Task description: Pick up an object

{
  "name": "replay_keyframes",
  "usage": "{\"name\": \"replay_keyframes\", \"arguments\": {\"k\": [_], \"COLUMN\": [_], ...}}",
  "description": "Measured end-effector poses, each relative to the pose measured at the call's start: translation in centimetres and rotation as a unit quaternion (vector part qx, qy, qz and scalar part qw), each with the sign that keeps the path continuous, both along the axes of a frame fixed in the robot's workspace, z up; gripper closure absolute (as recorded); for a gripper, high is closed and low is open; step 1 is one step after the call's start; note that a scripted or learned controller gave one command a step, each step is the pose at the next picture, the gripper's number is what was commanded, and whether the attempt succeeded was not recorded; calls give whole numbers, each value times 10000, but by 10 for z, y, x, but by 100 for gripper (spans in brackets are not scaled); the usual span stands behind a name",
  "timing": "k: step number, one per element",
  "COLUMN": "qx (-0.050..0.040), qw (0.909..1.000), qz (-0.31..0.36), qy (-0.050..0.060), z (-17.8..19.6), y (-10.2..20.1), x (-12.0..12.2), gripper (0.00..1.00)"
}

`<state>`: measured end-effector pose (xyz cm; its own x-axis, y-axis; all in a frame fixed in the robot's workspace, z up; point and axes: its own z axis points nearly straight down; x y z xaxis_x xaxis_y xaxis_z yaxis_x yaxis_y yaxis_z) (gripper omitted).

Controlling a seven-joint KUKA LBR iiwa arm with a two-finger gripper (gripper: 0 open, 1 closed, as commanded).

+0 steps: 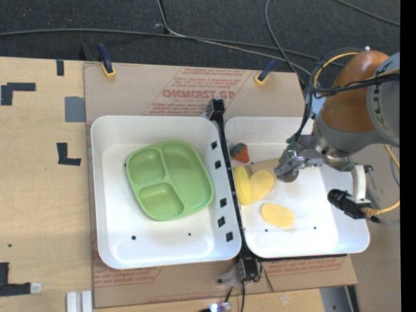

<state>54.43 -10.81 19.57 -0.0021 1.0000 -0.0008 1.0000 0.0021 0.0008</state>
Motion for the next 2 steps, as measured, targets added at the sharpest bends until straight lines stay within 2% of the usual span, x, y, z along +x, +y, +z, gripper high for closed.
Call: {"name": "replay_keyframes", "arguments": {"k": [1, 2], "qx": [1, 1], "qw": [10000, 10000], "qz": [4, -2], "qy": [7, 18], "z": [46, 76], "y": [8, 8], "x": [7, 8], "gripper": [100, 100]}}
